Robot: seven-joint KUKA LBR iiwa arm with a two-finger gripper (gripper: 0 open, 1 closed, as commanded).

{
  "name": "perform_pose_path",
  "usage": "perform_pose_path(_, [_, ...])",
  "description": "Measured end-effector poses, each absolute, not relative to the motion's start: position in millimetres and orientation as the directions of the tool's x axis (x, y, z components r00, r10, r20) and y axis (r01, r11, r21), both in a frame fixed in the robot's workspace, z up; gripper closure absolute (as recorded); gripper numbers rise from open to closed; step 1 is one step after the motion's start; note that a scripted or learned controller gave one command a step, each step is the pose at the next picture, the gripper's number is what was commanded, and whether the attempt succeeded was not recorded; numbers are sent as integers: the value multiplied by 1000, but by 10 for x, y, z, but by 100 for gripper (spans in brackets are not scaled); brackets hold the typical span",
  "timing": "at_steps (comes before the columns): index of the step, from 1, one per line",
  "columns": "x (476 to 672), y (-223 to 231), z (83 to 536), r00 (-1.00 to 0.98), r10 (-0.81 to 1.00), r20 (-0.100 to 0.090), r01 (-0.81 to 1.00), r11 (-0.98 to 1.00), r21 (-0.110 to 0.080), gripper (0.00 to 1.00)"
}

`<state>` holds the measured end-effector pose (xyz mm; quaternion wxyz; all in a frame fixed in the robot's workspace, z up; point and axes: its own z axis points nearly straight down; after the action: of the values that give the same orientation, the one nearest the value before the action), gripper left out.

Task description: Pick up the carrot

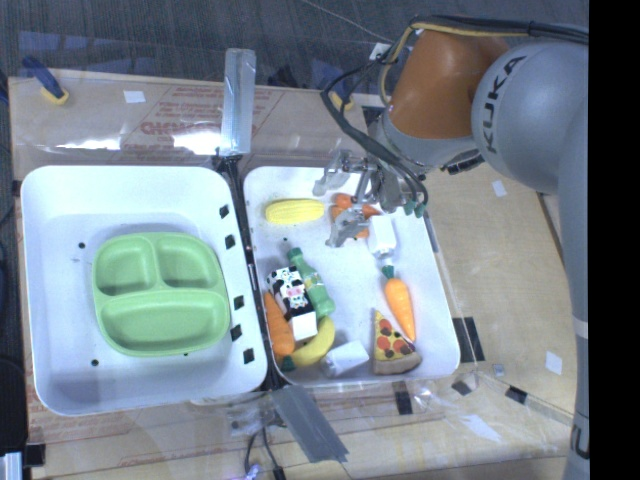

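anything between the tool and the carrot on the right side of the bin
Yes. In the camera view a small white block lies on the bin floor between the tool and the carrot, just above the carrot's green top.

The grey arm bears the brand "KUKA" in dark letters along its rounded casing.

Orange carrot with green top, flat in right bin.
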<state>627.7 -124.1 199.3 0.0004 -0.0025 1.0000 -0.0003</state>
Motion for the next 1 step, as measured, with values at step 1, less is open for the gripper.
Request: perform_pose_path(1, [5444,-2159,1890,-1000,24,1,24,1000,-3,0])
